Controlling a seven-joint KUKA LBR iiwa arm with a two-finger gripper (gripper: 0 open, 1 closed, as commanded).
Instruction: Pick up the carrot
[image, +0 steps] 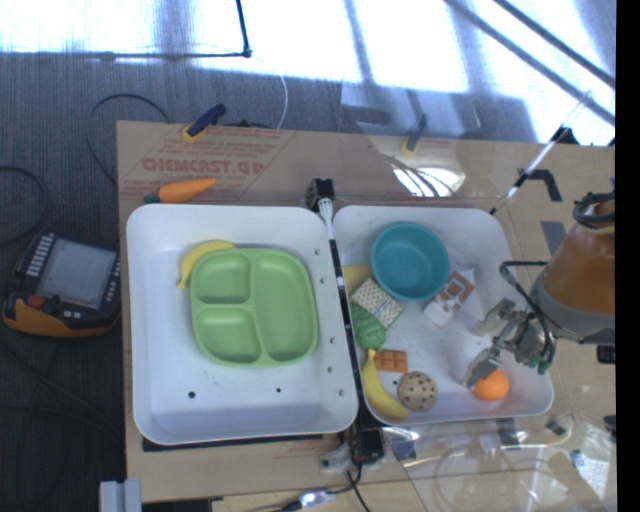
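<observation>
Approach step: gripper (487, 366) over right bin (520, 255), grip state indiscernible; carrot (186, 188) far left; you must reposition.

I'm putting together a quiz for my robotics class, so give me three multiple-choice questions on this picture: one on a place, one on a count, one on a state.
1. Where does the carrot lie? A on a shelf; B on the bench beyond the left bin; C on the floor.
2. How many bananas are there? A one; B two; C four.
3. How does the blue bowl stand? A upright; B upside down; C on its side.
Answers: B, it rests outside the bin's rim; B, one by the green plate, one in the right bin; A, its hollow faces up.
</observation>
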